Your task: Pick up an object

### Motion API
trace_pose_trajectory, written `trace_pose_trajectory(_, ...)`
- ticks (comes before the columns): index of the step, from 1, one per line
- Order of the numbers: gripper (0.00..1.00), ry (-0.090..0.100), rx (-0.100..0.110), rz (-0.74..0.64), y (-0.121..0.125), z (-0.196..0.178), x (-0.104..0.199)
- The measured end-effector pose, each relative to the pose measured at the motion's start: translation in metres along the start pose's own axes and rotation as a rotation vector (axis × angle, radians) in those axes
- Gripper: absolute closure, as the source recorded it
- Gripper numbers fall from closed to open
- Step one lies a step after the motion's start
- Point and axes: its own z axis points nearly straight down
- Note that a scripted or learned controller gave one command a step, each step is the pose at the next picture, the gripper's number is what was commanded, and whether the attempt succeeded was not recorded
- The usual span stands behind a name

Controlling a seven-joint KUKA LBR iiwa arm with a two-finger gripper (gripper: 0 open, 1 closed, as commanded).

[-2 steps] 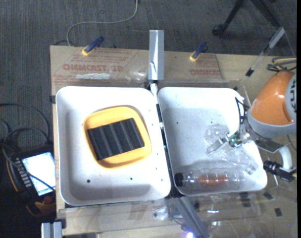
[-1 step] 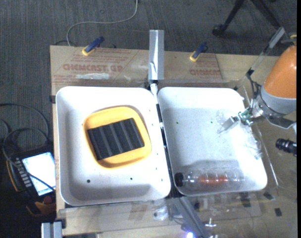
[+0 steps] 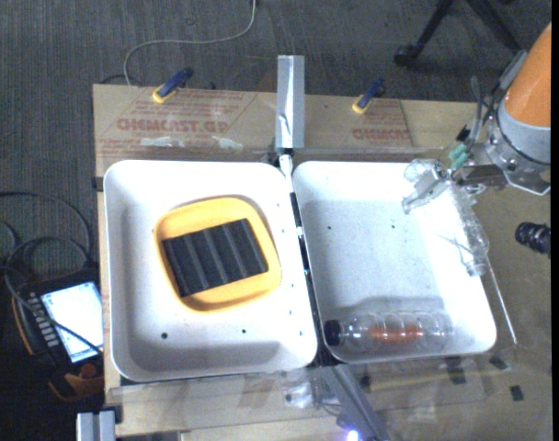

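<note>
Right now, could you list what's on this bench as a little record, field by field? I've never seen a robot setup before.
left bin: holds a yellow tray with a dark ribbed insert, roughly central
right bin: holds a clear plastic bottle lying on its side along the near wall
gripper: over the right bin's far right corner, nothing seen between its fingers
arm: reaches in from the right
</note>
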Motion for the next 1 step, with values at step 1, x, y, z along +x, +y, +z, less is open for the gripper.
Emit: trace_pose_trajectory(1, 0.00, 0.004, 0.005, 0.016, -0.0325, 0.1201, 0.0627)
